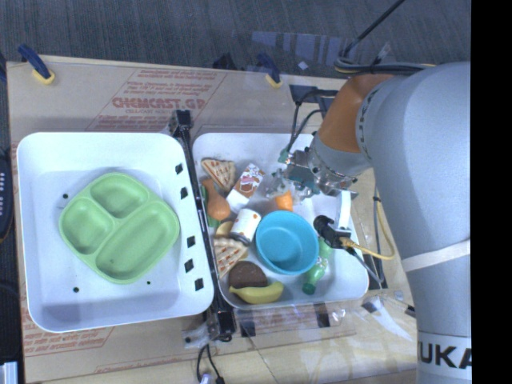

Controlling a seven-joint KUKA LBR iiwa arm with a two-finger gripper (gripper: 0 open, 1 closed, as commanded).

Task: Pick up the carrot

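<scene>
The carrot (218,207), a stubby orange piece, lies near the left wall of the right bin (352,282), below a toast wedge (218,171). My gripper (288,179) hangs low over the middle of that bin, to the right of the carrot and about a hand's width from it. A second small orange piece (283,202) sits directly under the gripper, against the far rim of the blue bowl (286,242). The wrist hides whatever lies just behind it.
The right bin is crowded: a white cup (246,223), a waffle slice (228,254), a brown piece (247,274), a banana (258,294), a green bottle (317,274) and a red-white packet (249,181). The left bin (48,302) holds a green divided plate (120,226).
</scene>
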